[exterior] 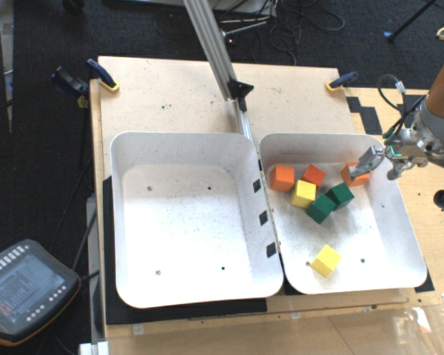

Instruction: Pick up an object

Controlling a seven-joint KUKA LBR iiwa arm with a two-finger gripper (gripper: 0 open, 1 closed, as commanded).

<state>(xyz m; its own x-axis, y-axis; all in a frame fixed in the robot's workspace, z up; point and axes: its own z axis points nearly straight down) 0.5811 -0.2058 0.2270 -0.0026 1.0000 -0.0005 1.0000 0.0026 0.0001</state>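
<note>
Camera view, arm: the grey KUKA arm enters from the right, its gripper (pixel 379 163) low over the upper right part of the right bin (pixel 407 261).
Gripper state: the two fingers stand apart at a moderate spread; nothing shows clasped between them.
Nearest object: an orange block (pixel 354 174) lies at the tip of the nearer finger (pixel 368 160), touching it or just beside it; which, cannot be told.
Key relation: that block lies slightly down and left of the point between the fingertips, towards the bin's middle, so it sits off the closing line, by my judgement.
Other objects, right bin: an orange cube (pixel 283 177), a red-orange cube (pixel 314 174), a yellow cube (pixel 305 193) and two green cubes (pixel 341 195) (pixel 322 208) cluster near the bin's centre; a second yellow cube (pixel 325 260) lies apart, nearer the front edge.
Left bin (pixel 133 220): plain white floor.
Task progress: nothing lifted yet; a small shift towards the orange block seems needed before closing.
</note>
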